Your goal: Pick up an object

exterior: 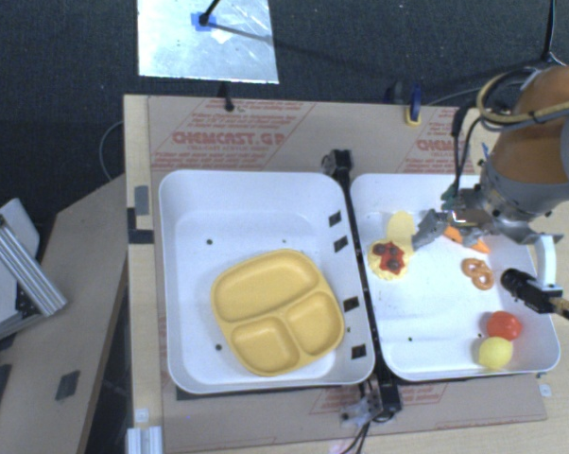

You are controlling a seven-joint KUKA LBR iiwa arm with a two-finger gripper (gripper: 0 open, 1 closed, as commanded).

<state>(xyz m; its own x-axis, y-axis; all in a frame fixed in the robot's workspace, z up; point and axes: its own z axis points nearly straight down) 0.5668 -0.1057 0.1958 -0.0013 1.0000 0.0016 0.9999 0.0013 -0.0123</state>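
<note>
Gripper (434, 227), grip state unclear, over right bin (436, 367): one pretzel (476, 272), one glossy tomato (502, 325), one lemon (494, 352); left bin (185, 253), one three-compartment yellow tray (277, 310).

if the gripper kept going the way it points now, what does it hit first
The gripper points left and slightly down. The first thing in that line looks like the yellow tart with red topping, though its height above the bin floor is unclear.

I see the gripper (434, 227) low in the right bin (426, 367), beside a yellow piece (400, 224) and a small pizza (389, 258). A yellow tray (277, 310) sits in the left bin (185, 253).
</note>
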